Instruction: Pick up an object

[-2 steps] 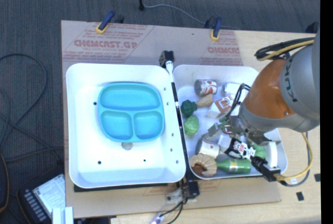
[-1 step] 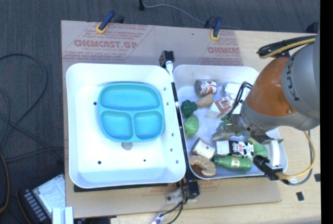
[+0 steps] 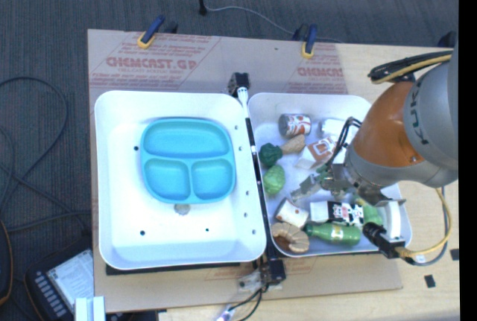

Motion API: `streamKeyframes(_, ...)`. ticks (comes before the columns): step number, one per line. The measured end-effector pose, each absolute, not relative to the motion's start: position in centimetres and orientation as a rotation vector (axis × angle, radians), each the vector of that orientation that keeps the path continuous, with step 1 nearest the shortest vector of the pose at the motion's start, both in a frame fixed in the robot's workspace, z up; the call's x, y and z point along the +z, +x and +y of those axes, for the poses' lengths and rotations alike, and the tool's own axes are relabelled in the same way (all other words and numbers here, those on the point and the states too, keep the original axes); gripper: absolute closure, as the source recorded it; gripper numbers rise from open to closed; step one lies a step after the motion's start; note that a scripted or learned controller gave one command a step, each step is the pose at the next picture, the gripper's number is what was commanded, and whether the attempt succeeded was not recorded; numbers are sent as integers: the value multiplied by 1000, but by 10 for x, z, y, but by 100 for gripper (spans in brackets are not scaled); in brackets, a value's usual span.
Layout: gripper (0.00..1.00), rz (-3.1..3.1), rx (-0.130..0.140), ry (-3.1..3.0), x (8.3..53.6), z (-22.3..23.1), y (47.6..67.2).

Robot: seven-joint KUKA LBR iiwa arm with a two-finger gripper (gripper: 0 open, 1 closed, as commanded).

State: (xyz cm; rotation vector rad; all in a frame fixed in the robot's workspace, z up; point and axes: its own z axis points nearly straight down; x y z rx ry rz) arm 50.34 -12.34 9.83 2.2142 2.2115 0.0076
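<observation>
The right white bin (image 3: 261,126) holds a jumble of small items. Among them are a red and white can (image 3: 296,124), a dark green broccoli piece (image 3: 269,155), a light green leafy piece (image 3: 274,179), a green bottle (image 3: 337,233) lying flat, a brown bread-like piece (image 3: 292,239) and a white and brown block (image 3: 291,215). My gripper (image 3: 313,187) hangs low over the middle of this bin, just right of the leafy piece and above the block. The orange-banded wrist (image 3: 384,141) hides the bin's right part.
The left white bin (image 3: 119,230) holds a blue three-compartment tray (image 3: 186,159) and a small grey object (image 3: 181,208) near its front. A small orange and white box (image 3: 320,150) lies behind the gripper. Two clamps (image 3: 151,31) (image 3: 308,40) grip the board's far edge.
</observation>
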Motion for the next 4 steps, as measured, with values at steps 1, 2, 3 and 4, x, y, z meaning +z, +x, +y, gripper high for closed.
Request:
streamKeyframes(1, 100, 2212, 7, 2215, 108, -123, 504)
streamKeyframes(2, 0, 2212, 7, 2215, 108, -123, 503)
streamKeyframes(3, 100, 2212, 6, 2215, 117, -123, 504)
streamKeyframes(4, 0, 2212, 6, 2215, 117, -123, 504)
